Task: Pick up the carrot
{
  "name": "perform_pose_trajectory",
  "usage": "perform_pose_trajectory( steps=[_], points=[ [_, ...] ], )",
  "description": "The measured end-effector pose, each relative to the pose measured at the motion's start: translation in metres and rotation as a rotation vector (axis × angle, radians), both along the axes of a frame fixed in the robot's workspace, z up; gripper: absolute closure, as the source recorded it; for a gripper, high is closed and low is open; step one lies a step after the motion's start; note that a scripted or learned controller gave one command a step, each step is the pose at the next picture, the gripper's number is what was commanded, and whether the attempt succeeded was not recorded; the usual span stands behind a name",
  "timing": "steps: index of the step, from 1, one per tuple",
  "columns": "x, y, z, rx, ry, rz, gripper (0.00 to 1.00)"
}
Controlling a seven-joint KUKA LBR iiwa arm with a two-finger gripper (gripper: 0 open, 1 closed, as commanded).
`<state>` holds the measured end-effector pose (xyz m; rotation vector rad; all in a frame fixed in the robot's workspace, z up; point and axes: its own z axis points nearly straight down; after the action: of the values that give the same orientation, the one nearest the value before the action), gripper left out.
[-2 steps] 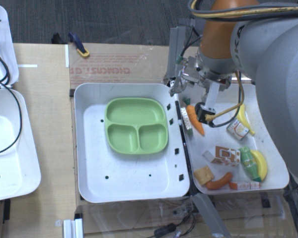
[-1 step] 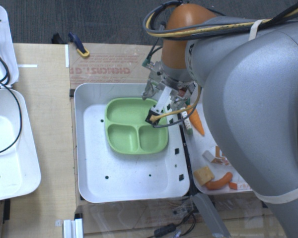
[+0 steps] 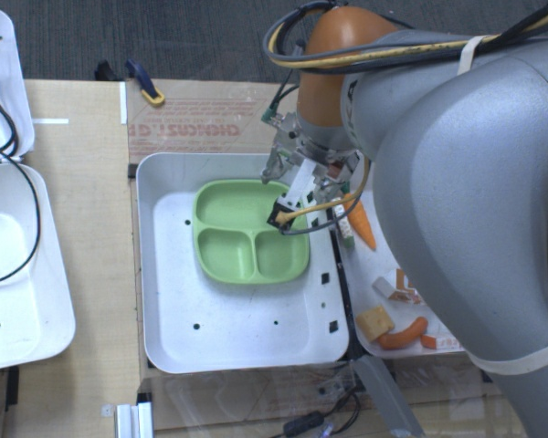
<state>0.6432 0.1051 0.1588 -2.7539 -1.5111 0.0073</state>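
The orange, tapered carrot [image 3: 363, 229] lies in the right-hand shallow white bin [image 3: 384, 265], at that bin's left wall, its thin tip pointing to the near side. The two-finger gripper [image 3: 327, 197] hangs right at its thick far end, over the wall between the two bins. They look close enough to touch, but I cannot tell whether the carrot sits between the jaws, or whether the jaws are spread or pressed together, since wrist hardware covers them.

My read is that this is the grasp itself, the arm down at bin level and nothing lifted clear.

Further out, a tan cube of food [image 3: 376, 322] and a reddish-orange sausage piece [image 3: 404, 334] sit nearer in the same bin, well apart from the carrot. In the left-hand white bin [image 3: 147, 272] a pale green plastic plate with three compartments [image 3: 251, 231] sits just left of the gripper. The bulky grey arm [image 3: 475, 199] covers most of the right bin, and the wooden table [image 3: 82, 153] runs off to the left.

The next move calls for a firm squeeze on the thick end, then a straight lift. A tapered, smooth body could slide out, and the bin wall is tight alongside.
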Motion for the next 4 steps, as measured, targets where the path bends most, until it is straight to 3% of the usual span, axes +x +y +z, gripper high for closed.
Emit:
perform_pose_trajectory(
  steps=[1,2,3,4],
  points=[
    [0.000,-0.001,0.008,-0.002,0.003,0.002,1.00],
    [0.000,-0.001,0.008,-0.002,0.003,0.002,0.00],
    [0.015,0.070,-0.041,0.001,-0.001,0.235,0.00],
    [0.011,0.123,-0.067,0.001,-0.003,0.421,0.00]
  ],
)
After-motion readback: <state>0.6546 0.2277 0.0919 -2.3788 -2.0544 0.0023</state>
